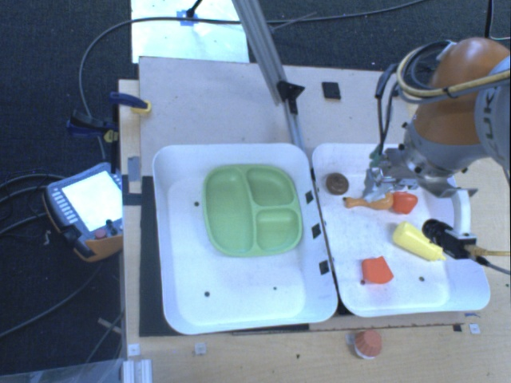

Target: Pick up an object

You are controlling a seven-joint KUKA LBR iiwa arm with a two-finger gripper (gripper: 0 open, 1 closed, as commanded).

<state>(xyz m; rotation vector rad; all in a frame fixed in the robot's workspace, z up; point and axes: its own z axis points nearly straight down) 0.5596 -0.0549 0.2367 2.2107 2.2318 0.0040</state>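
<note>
While the end effector (382,183) hovers, finger state unclear, orange carrot-like piece (369,203) just below, right bin (415,294).

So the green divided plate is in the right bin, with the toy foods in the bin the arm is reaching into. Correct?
Not quite. The camera view shows the green divided plate in the left bin, not the right one. The toy foods, such as the yellow piece, do lie in the right bin, where the gripper reaches.

Pretty cluttered setup: a pale wooden bench (207,102) sits on dark carpet (56,46) with black cables (48,294) snaking everywhere, plus a lit-up handheld screen (86,208) lying off to the left.
</note>
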